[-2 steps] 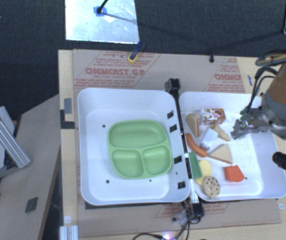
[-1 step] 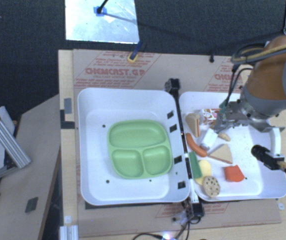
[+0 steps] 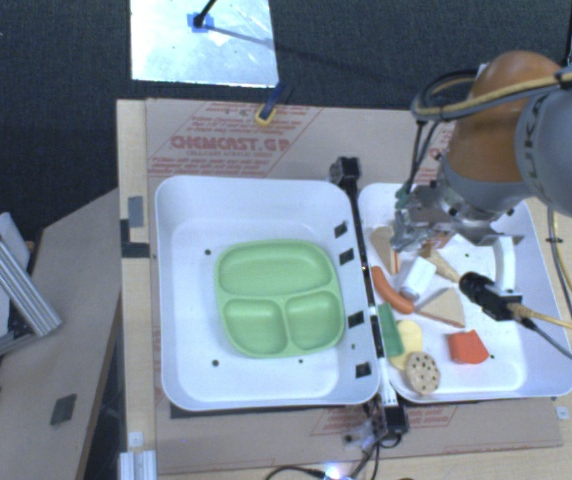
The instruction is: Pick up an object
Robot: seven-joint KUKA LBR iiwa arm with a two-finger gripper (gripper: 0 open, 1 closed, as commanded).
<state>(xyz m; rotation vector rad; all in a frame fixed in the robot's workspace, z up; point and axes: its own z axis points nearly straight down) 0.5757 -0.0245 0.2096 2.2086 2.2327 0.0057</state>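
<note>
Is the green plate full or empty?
Empty. The green plate in the left bin shows bare compartments; the toy food lies in the right bin.

Grey arm [image 3: 566, 118] enters from the right at the far side, orange band [image 3: 496, 118] above the wrist, wrist bent steeply down. Gripper [image 3: 413, 240] hangs low, pointing down toward the near-left. Black and yellow cables loop over the band and trail off the wrist.
</note>
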